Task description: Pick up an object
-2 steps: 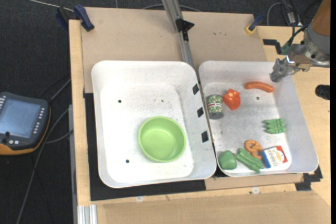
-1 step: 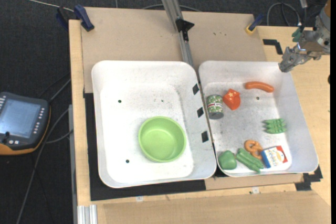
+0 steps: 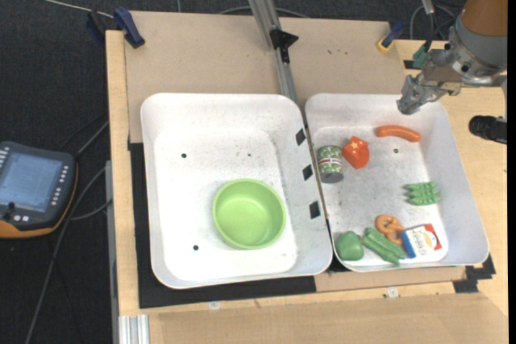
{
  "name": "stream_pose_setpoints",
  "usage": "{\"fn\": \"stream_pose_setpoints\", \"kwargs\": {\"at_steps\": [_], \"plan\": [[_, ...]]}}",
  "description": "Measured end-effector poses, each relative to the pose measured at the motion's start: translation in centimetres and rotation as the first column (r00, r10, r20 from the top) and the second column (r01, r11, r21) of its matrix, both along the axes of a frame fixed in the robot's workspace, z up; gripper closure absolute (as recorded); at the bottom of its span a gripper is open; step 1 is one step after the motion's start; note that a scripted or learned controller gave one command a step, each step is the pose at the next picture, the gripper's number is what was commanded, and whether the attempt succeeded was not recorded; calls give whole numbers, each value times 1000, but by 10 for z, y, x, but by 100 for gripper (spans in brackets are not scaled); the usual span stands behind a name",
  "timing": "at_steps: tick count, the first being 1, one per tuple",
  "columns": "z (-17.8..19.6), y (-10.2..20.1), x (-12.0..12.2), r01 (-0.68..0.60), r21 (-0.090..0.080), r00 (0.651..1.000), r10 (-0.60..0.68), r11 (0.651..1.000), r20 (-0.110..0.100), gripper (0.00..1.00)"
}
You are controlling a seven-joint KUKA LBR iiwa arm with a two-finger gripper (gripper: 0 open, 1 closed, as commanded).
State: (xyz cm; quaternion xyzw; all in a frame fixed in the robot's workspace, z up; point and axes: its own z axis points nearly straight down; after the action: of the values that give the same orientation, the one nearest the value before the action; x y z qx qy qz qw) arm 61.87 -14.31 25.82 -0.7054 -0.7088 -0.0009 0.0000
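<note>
- The shallow white left bin is offering broad open floor; a round lime-green plastic bowl is sitting near its front right.
- The shallow white right bin is holding the small objects; its centre is lying bare.
- The grey arm with orange band is entering at upper right, partly cut off by the frame edge.
- The grey two-finger gripper is hovering over the right bin's back rim; whether its tips are spread or pressed together cannot be told.
- An orange sausage-shaped toy is lying just below it, apart.
- A red pepper toy is sitting beside a small green-labelled can.
- Green vegetable toys, a pretzel and a small carton are crowding the front edge; details are blurring.
</note>
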Motion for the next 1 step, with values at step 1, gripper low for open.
{"fn": "stream_pose_setpoints", "kwargs": {"at_steps": [1], "plan": [[5,49,-9,0,0,1000,0,1000,0,100]]}}
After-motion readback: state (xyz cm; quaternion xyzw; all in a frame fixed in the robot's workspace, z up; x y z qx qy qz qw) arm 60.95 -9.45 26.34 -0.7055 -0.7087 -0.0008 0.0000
